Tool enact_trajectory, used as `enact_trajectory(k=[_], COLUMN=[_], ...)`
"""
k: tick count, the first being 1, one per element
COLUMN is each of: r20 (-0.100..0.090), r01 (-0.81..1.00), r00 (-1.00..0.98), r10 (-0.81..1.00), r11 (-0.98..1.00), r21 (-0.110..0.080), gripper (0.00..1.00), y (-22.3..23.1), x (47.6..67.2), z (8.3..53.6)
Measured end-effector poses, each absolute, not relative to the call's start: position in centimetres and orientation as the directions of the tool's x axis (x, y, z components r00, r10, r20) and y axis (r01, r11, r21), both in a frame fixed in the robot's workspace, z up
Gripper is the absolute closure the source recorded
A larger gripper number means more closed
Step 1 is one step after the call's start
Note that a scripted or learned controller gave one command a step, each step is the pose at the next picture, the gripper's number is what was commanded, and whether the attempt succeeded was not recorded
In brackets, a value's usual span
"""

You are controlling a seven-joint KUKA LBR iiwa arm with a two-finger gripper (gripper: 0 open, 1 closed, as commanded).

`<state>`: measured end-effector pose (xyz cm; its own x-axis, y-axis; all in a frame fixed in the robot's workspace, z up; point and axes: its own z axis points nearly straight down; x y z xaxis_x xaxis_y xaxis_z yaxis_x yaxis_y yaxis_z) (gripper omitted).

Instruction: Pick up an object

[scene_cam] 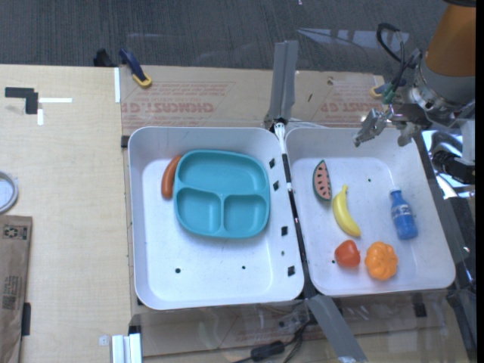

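Note:
The right bin [423,278] holds a watermelon slice [323,180], a yellow banana [345,212], a blue bottle [403,215], a red tomato [347,253] and an orange pumpkin [381,261]. My gripper [387,129] hangs above the far rim of this bin, behind the objects and apart from all of them. Its two fingers stand spread, open, with nothing between them. The bottle is the nearest object, lying below and in front of the gripper.
The left bin [151,278] bears a teal divided plate [223,193] with an orange-red sausage [168,177] beside its left edge. A grey post [284,82] rises behind the divider between the bins. Cardboard [197,97] lies behind the bins.

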<state>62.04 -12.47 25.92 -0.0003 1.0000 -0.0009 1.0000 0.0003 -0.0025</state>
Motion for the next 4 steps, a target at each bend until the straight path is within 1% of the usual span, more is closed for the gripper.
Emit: enact_trajectory(k=[1,2,3,4], r20=[0.000,0.000,0.000,-0.001], r01=[1.000,1.000,1.000,1.000], r00=[0.003,0.003,0.008,-0.001], r10=[1.000,1.000,1.000,1.000], r11=[-0.003,-0.003,-0.008,0.001], r21=[-0.004,-0.003,-0.003,-0.002], gripper=[0.00,0.00,1.00,1.00], y=[-10.8,-10.4,-10.5,-2.9], x=[56.3,55.3,55.3,59.2], z=[15.8,9.1,10.0,19.1])
